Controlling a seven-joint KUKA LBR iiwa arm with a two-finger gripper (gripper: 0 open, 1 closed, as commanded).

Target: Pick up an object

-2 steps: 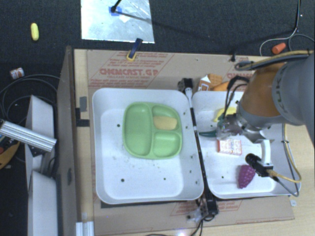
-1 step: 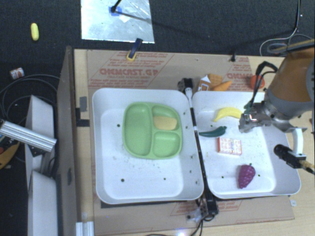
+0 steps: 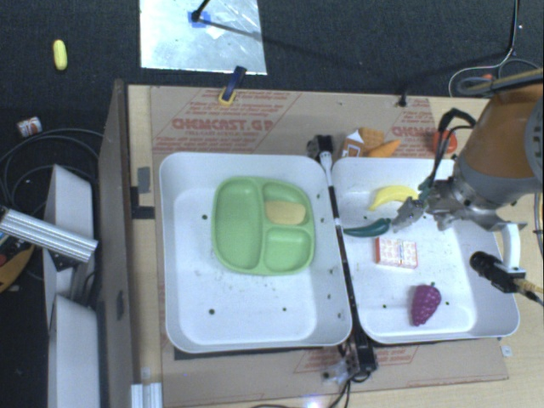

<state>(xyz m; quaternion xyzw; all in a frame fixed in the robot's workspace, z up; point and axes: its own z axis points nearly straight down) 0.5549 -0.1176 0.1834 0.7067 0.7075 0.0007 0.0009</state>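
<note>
Landmark: the black divider (image 3: 340, 253) where the two bins meet.

Nearest, right of the divider and low in the right bin (image 3: 489, 317): a purple bunch of grapes (image 3: 425, 303), knobbly, plastic-looking, tapering to a point at its bottom end. It lies alone on the smooth white floor, speckled with small dark marks.

Further up, right of the divider: a flat square card (image 3: 397, 252), white with a pink-red printed pattern, lying flat.

Just above it, close to the divider: a slim dark-green pepper (image 3: 369, 227), curved, glossy, one end almost reaching the divider.

Above that: a yellow banana (image 3: 392, 196), smooth, crescent-shaped, apart from the pepper.

The end effector (image 3: 410, 212) hangs right of the divider, between banana and pepper, its metal fingers slightly apart with nothing seen between them. Grey arm with orange band (image 3: 501, 143) behind it.

Left of the divider: left bin (image 3: 191, 313), shallow, white, rounded corners, holding a pale green plate (image 3: 246, 228) with three compartments, matte plastic. A soft yellow lump (image 3: 286, 212) sits in the compartment nearest the divider, on the far side.

Farthest, beyond the divider's top end: an orange carrot-like piece (image 3: 382, 149) on the brown printed cardboard of the desk (image 3: 246, 117).
</note>
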